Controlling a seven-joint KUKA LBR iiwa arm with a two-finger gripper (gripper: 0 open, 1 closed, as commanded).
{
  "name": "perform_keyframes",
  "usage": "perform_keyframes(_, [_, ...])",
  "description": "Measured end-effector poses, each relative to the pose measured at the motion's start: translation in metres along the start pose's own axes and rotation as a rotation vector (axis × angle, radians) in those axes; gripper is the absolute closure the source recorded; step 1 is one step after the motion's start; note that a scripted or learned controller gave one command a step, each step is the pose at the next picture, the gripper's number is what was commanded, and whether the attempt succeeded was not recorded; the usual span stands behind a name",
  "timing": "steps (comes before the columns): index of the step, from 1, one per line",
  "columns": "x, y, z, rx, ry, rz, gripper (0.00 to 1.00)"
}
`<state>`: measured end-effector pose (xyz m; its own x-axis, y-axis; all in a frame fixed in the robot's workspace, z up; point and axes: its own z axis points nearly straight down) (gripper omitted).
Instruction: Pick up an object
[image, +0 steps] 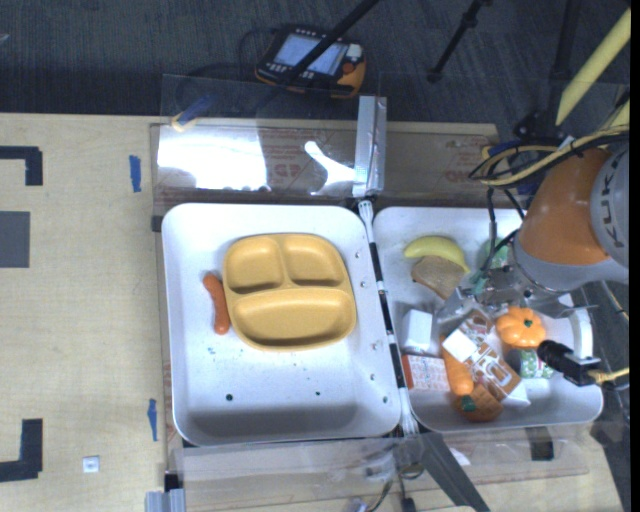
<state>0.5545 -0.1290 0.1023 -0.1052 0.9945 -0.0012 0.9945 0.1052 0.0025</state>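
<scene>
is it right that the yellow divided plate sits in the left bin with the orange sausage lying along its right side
Not quite. The camera view shows the yellow divided plate in the left bin, but the orange sausage lies along its left side, not its right.

The arm (575, 215) is cut off by the right edge, so its upper length cannot be seen. Its grey and orange wrist covers the far right part of the right bin (585, 400), hiding whatever lies beneath. The gripper (480, 300) sits among crowded objects, and its fingers are too tangled with the clutter to make out. A brown item (438, 275) is partly hidden behind the banana (437, 248). The printed packet (490, 365) has lettering too small to read. The handheld device (310, 62) beyond the bins shows a blurred screen. A tripod leg (455, 470) runs off the bottom edge.
</scene>
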Motion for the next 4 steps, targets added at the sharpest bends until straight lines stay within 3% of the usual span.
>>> perform_keyframes(1, [-0.001,0.0,-0.01,-0.003,-0.002,0.004,1.0])
perform_keyframes(2, [0.004,-0.042,0.013,-0.014,-0.004,-0.182,1.0])
perform_keyframes(3, [0.119,-0.034,-0.082,0.003,0.001,0.239,1.0])
perform_keyframes(4, [0.111,0.007,-0.206,0.0,-0.001,-0.011,1.0])
